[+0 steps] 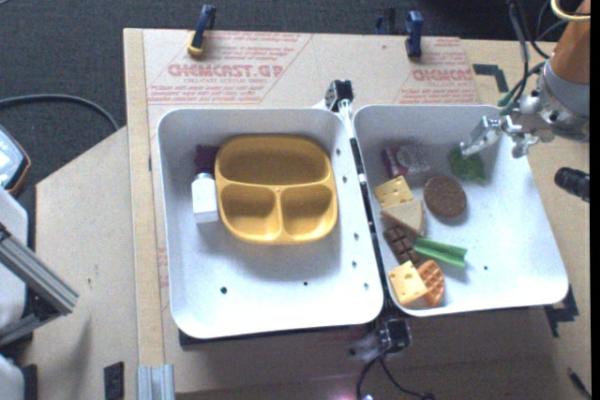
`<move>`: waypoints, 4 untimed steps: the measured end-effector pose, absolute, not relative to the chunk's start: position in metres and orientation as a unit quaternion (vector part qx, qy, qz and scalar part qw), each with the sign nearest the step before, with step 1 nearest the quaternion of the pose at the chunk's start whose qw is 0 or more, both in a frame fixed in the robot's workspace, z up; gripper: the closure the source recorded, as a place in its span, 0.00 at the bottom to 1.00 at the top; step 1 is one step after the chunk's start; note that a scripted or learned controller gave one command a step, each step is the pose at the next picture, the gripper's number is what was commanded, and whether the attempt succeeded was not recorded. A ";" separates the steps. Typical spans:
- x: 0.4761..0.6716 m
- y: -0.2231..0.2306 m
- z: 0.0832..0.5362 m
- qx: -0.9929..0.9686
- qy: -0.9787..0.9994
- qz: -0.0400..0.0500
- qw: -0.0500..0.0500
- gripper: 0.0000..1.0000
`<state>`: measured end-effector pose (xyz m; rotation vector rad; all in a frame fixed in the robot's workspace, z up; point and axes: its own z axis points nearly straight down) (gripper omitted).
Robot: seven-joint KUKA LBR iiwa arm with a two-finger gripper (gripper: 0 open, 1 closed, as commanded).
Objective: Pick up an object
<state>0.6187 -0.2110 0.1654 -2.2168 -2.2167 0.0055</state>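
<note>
Camera view: slanted look down on two white bins side by side on a brown board.
Gripper (487,140): at the upper right of the right bin (534,244), low over its far corner; whether the claw is clenched or released cannot be told, and nothing is seen between it.
Green leafy piece (468,166): just below and left of the gripper, near the bin's upper wall.
Open room: bare white floor fills the right half of the right bin, from the gripper down to the lower right rim.
Crowded side: toy food sits along that bin's left wall, close to the divide between the bins.
Food pile: brown round patty (445,199), cheese wedge (394,191), green stick (440,250), waffle piece (430,282), a second cheese block (405,280).
Left bin (178,295): yellow divided plate (276,187) at centre, a small white bottle (204,198) touching its left edge.
Surface: board (150,89) with red print, two clamps at its top edge.
Room: dark carpet above, cables at upper right.
</note>
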 end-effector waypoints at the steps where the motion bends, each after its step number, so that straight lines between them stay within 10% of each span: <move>1: 0.619 -0.207 0.122 -0.706 -0.708 0.001 0.003 0.00; 2: 0.619 -0.206 0.083 -0.706 -0.708 0.001 0.002 0.00; 3: 0.620 -0.206 0.096 -0.706 -0.708 0.000 -0.001 1.00; 4: 0.632 -0.204 0.151 -0.706 -0.708 -0.002 -0.004 1.00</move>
